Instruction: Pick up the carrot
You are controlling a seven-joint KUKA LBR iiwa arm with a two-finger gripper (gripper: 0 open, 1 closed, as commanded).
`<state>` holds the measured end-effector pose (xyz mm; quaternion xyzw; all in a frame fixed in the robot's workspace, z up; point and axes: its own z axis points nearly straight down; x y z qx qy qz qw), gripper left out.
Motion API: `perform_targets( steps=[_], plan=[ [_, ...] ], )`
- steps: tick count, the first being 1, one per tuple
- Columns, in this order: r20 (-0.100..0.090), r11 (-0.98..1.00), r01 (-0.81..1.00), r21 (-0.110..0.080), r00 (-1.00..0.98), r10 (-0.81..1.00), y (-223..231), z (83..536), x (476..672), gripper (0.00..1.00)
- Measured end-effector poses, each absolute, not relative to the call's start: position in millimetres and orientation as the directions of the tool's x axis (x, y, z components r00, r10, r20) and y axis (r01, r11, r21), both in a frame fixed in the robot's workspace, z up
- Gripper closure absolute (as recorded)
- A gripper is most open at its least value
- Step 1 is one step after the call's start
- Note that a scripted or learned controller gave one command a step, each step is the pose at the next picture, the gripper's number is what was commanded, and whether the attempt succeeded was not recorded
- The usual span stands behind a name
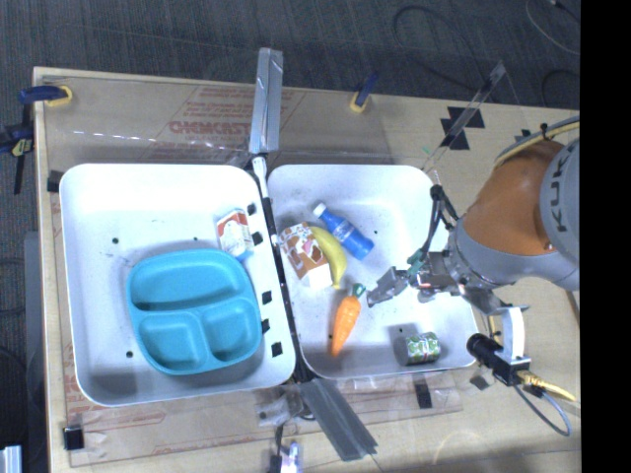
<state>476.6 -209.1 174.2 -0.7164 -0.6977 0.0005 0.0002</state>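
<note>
Gripper (386,286): low over the right bin, pointing toward the view's left; I cannot tell its state; nothing shows in its grasp.
Arm (513,227): comes in from the view's right, orange band above the grey wrist, reaching level across the right bin's right rim.
Carrot (343,321): lies in the right bin, just left of the gripper, green top nearest the gripper and the point toward the bin's near wall; apart from the gripper tip.
Banana (331,251): in the right bin, above the carrot, beside a brown-and-white carton (305,252).
Bottle (345,233): blue, lying tilted above the banana.
Can (421,347): small, green, near the right bin's near-right corner, below the wrist.
Right bin (380,183): white, shallow.
Left bin (108,225): holds a blue tray (194,310) and a small red-and-white carton (233,232) by the divider.
Worktop (148,106): carries both bins side by side.
</note>
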Motion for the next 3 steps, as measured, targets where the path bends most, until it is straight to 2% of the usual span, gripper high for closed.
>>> perform_targets(
  steps=[1,2,3],
  plan=[
    [0.002,0.281,0.96,-0.003,-0.281,0.96,-186,91,501.7,0.0],
    [0.003,0.232,0.973,-0.003,-0.232,0.973,-210,100,476.5,0.0],
    [0.002,0.236,0.972,-0.003,-0.236,0.972,-210,109,476.9,1.0]
  ],
)
